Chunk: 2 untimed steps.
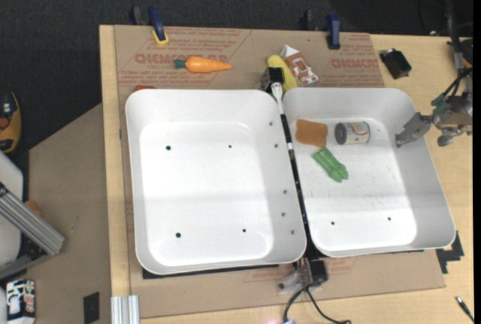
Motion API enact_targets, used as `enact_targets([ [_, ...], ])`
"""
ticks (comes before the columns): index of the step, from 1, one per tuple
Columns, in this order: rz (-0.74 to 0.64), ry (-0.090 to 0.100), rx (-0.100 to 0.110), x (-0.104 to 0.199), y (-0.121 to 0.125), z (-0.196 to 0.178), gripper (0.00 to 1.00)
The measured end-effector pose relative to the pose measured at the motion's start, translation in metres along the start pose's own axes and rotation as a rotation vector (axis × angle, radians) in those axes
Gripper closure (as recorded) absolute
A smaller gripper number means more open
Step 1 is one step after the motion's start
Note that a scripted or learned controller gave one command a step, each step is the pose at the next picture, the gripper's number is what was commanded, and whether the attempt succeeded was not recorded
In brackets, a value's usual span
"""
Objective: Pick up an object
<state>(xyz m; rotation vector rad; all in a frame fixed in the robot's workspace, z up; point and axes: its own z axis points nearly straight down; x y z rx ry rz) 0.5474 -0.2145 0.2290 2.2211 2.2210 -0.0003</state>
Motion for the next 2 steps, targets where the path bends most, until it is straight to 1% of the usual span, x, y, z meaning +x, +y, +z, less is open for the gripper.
enact_targets([
  [1, 0.0, 0.007, 0.014, 0.019, -0.017, 0.132, 0.0],
  [2, -0.002, 0.0, -0.003, 0.022, 0.037, 0.145, 0.0],
])
